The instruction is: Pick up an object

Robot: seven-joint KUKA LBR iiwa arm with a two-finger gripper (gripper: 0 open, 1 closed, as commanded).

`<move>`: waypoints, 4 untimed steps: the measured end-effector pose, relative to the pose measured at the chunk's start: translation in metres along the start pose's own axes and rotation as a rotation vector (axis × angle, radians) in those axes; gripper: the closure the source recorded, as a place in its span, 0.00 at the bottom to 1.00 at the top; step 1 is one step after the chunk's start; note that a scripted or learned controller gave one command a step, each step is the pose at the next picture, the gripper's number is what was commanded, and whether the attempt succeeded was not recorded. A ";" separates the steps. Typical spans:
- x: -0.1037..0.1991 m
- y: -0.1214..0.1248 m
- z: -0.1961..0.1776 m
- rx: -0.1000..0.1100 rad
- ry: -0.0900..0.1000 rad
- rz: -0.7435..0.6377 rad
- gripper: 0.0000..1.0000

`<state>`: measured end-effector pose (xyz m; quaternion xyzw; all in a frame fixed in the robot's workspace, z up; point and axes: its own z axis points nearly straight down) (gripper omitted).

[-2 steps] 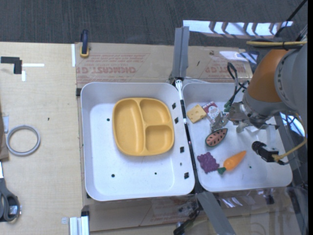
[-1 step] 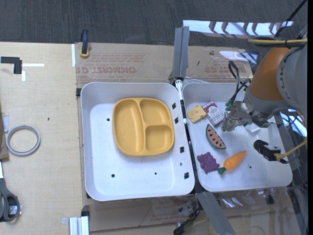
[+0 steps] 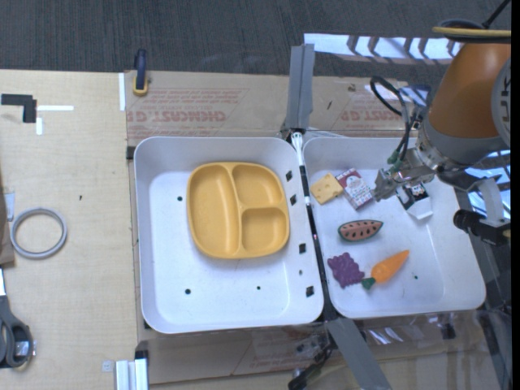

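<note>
My gripper (image 3: 400, 195) hangs over the back of the right bin (image 3: 455, 283), open, with nothing between its fingers. Just left of it lies a small red and white box (image 3: 355, 188), and beside that a yellow cheese wedge (image 3: 327, 188). Nearer the front of the same bin lie a watermelon slice (image 3: 360, 230), a purple bunch of grapes (image 3: 345, 269) and an orange carrot (image 3: 388, 266). The grey and orange arm (image 3: 471, 88) comes in from the upper right.
A yellow divided plate (image 3: 238, 210) lies in the left bin (image 3: 162, 299). On the bench to the left are a grey tape ring (image 3: 36, 232) and scissors (image 3: 12, 344). A raised divider (image 3: 302, 193) separates the bins.
</note>
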<state>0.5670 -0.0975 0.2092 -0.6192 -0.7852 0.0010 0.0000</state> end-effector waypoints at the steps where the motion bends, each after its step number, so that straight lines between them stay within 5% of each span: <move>1: 0.000 0.000 0.000 0.000 0.000 0.000 0.00; 2: -0.024 -0.010 0.109 0.003 0.001 0.500 0.00; 3: -0.068 -0.049 0.012 0.000 0.000 0.355 0.00; 4: -0.027 -0.037 0.003 0.002 0.000 0.685 0.00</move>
